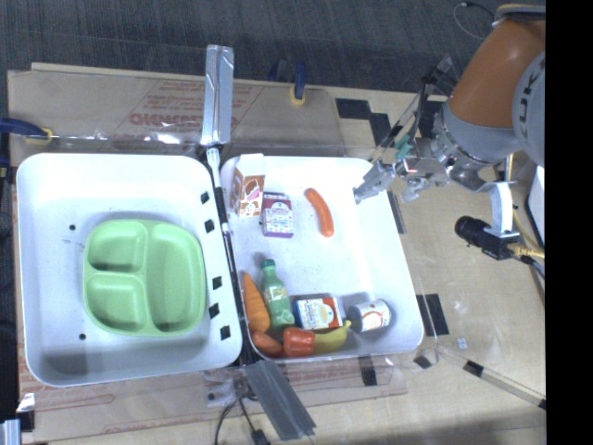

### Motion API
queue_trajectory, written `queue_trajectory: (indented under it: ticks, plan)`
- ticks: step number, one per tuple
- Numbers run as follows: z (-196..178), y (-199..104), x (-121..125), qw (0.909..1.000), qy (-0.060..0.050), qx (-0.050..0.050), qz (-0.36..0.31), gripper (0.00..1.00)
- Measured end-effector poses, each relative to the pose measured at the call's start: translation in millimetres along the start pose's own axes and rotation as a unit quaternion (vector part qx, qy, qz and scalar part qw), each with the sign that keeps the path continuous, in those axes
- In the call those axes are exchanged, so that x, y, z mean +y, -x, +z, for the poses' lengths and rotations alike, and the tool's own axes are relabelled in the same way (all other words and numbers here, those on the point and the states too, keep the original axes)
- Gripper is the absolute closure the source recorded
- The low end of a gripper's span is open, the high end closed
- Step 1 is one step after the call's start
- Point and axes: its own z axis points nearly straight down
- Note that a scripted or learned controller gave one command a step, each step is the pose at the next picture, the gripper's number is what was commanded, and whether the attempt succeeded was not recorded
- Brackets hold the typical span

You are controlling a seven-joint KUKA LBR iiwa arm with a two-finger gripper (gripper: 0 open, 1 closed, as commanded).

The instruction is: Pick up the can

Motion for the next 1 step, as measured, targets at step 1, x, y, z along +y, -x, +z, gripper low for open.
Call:
queue_trajectory:
  ticks: [1]
  plan:
    - [-9.5,-0.9,0.5,1.0,-0.001,0.0,-0.003,1.0]
